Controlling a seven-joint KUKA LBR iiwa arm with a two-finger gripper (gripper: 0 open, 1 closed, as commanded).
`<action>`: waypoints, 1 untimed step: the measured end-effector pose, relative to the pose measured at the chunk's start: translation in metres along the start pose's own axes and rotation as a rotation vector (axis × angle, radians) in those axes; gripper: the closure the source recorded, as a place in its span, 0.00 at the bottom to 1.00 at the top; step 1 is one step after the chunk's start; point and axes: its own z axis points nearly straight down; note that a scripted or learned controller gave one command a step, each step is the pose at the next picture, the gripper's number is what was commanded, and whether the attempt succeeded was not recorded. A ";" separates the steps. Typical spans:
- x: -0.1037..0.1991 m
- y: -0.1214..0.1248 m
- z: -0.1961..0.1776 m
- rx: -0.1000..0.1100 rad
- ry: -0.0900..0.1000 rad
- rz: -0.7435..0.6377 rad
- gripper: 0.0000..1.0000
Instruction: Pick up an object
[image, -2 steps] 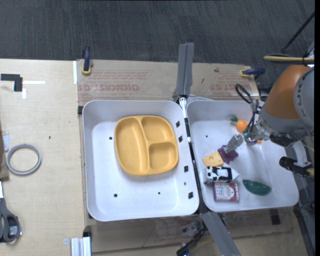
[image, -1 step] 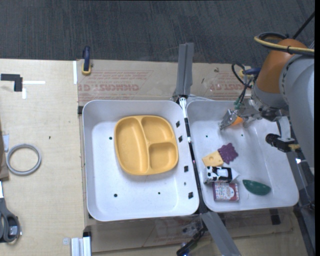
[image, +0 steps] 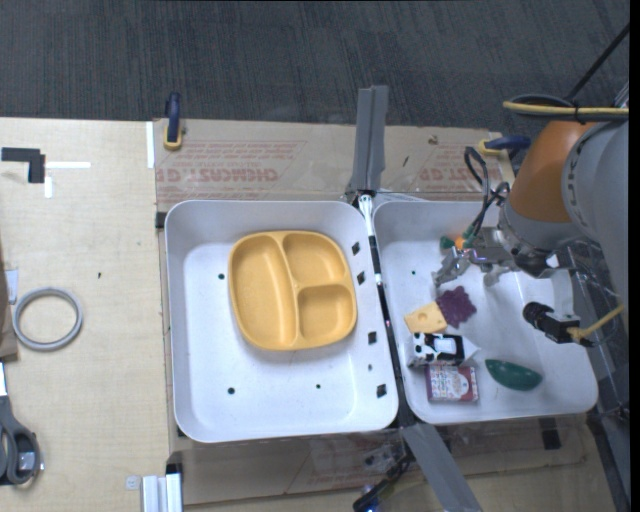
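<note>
Gripper (image: 452, 264) above right bin (image: 580, 395) — grip state unclear, purple object (image: 458, 303) just below

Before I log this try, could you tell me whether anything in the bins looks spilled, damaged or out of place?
Nothing stands out: the yellow plate lies flat in the left bin, and the small items lie loosely grouped.

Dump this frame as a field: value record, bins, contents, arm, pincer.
left bin: holds a yellow divided plate, three compartments
right bin: holds yellow wedge, purple item, black-and-white toy, red packet, green item
arm: reaching in from the right, over the right bin
pincer: above the right bin's upper part, near the purple item; nothing seen between its fingers
outside bins: grey tape roll on the bench at left
</note>
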 end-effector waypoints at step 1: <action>0.017 -0.039 0.001 0.003 0.002 0.179 0.00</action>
